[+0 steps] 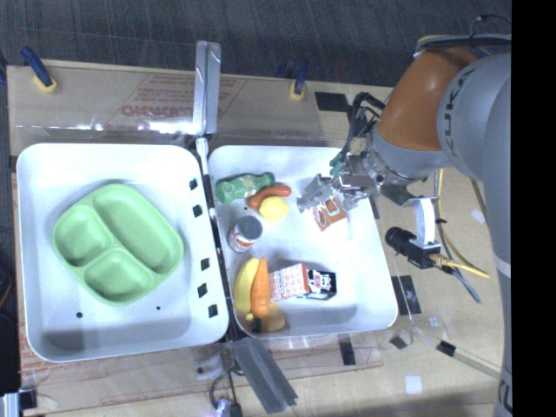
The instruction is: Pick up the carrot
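Two white bins sit side by side on the worktop (pixel 104 94). Your arm (pixel 452 102) reaches in from the right over the right bin (pixel 365 311). The left bin (pixel 35 259) holds a green divided tray (pixel 117 241). The jaws (pixel 326 191) hang above the right bin's upper right area, beside a small orange-brown packet (pixel 330 215); you cannot tell their opening. Locate the carrot (pixel 260 295) at the bin's lower left, upright between a banana (pixel 245 283) and a red-and-white box (pixel 300 282), well apart from the jaws.
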Action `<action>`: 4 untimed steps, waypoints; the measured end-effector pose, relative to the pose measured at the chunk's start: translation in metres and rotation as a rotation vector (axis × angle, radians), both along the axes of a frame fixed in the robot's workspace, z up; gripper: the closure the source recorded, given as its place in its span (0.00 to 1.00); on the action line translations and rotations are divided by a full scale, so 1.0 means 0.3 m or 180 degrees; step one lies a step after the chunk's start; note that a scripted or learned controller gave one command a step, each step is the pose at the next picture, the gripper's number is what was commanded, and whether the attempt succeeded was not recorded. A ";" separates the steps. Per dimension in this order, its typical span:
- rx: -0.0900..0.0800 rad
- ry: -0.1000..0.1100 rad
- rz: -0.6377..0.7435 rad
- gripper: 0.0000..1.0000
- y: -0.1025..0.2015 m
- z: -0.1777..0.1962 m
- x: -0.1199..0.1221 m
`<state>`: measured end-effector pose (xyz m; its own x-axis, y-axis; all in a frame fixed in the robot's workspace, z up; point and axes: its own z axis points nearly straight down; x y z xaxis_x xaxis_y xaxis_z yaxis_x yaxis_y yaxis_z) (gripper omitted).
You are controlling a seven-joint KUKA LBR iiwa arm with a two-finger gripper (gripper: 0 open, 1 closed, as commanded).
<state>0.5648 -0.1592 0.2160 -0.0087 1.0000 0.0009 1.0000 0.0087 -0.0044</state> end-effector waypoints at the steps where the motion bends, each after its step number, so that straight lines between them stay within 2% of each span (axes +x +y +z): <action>1: 0.0000 -0.0001 0.0027 0.00 0.171 -0.418 -0.150; 2: -0.0003 0.0002 0.0036 1.00 0.170 -0.386 -0.149; 3: 0.0001 -0.0010 0.0370 1.00 0.390 0.033 -0.235; 4: -0.0001 0.0010 -0.0259 1.00 0.346 -0.085 -0.198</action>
